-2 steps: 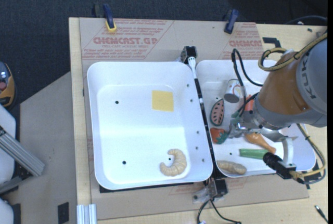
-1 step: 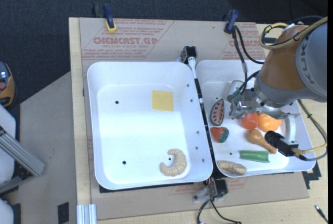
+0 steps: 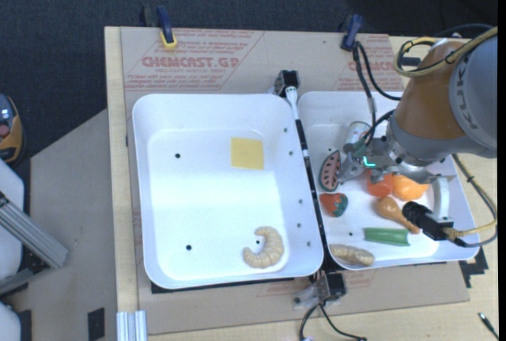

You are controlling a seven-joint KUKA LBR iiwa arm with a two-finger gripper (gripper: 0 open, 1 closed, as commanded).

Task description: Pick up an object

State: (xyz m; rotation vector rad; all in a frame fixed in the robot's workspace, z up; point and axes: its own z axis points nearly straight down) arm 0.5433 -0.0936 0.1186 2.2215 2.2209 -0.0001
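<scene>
While the arm [image 3: 443,94] reaches over the right bin [image 3: 332,106], the gripper [image 3: 365,157] sits just right of the watermelon slice [image 3: 330,168]; claw state cannot be told. Below the slice: red-green strawberry-like toy [image 3: 334,203]. Further right: orange pieces [image 3: 399,187], green pod [image 3: 386,236].

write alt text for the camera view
A grey and orange robot arm reaches from the right over the right bin, which holds toy food including a watermelon slice. The left bin holds a yellow square and a croissant.
</scene>
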